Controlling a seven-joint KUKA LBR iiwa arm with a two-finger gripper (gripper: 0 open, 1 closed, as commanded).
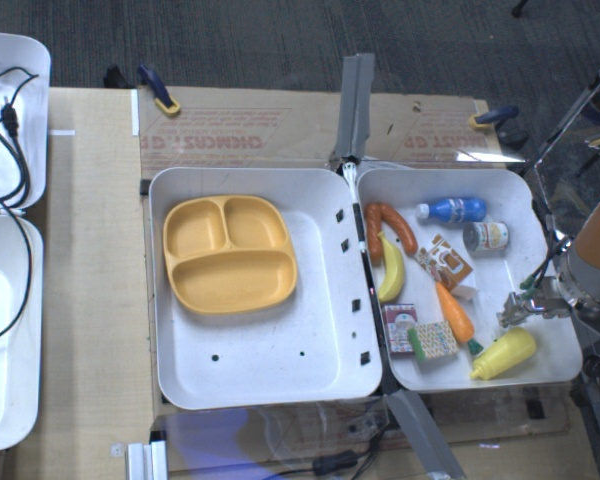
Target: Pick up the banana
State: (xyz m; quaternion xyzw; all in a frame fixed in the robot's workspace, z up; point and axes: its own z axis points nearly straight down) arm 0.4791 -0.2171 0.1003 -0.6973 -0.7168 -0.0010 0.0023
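Note:
The yellow banana lies along the left wall of the right bin, lengthwise, pressed against a reddish sausage that curves over its upper end. My gripper hovers at the bin's right side, well to the right of the banana. It sits just above a yellow squeeze bottle, with nothing visibly in it. An orange carrot and a small carton lie between the gripper and the banana.
The right bin also holds a blue bottle, a tin can, a red packet and a speckled block. In the left bin sits a yellow divided plate. A grey divider rises between the bins.

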